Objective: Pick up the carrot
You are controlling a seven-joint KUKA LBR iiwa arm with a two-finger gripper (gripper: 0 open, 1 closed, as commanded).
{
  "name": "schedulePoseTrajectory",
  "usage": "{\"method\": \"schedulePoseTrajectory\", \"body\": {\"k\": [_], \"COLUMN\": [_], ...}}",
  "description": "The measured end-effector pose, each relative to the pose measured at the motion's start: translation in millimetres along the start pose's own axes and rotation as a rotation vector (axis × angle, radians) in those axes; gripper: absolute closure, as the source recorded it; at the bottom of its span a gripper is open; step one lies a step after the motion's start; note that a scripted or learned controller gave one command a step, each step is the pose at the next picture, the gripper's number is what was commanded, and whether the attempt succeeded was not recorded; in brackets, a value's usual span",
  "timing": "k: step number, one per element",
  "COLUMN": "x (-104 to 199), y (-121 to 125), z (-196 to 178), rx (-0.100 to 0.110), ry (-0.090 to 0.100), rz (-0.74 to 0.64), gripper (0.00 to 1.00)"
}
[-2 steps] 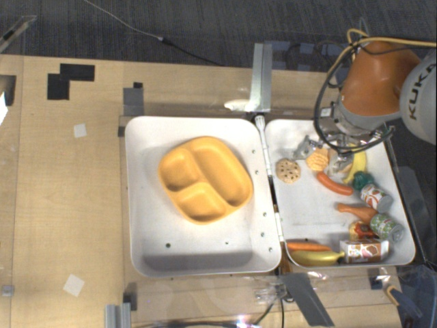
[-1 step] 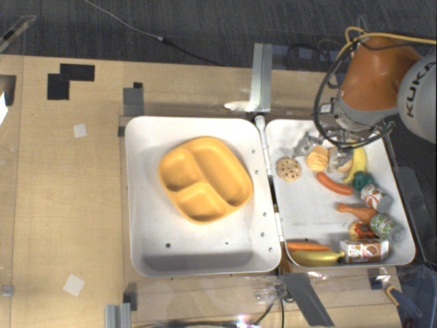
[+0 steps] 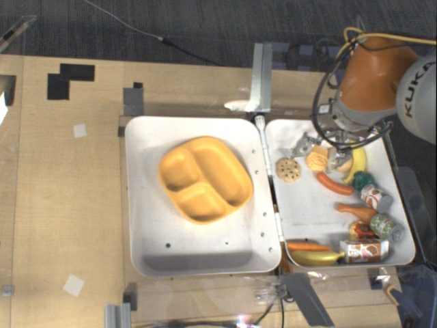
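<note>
The claw [image 3: 326, 150] hovers over the right bin [image 3: 300, 214], well apart from the carrot [image 3: 308, 247].

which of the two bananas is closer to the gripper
The banana at the right bin's top right, just beside the gripper. The other banana lies along the bin's near edge, below the carrot.

Glossy white plastic bins [image 3: 198, 255] sit on a matt wooden bench [image 3: 61, 203].

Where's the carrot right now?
The carrot lies in the right bin, at its near edge, just above a banana and left of a can.
</note>
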State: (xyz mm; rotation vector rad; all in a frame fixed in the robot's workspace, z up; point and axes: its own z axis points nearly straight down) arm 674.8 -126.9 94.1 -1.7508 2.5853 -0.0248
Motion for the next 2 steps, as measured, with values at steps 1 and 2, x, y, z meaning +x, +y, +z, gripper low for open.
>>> {"method": "schedulePoseTrajectory", "body": {"k": [1, 2], "x": [2.8, 6.1], "y": [-1.3, -3.1], "z": [-0.2, -0.6], "rx": [0.0, 0.001], "ry": [0.0, -0.001], "rz": [0.001, 0.008], "gripper": [0.0, 0.0]}}
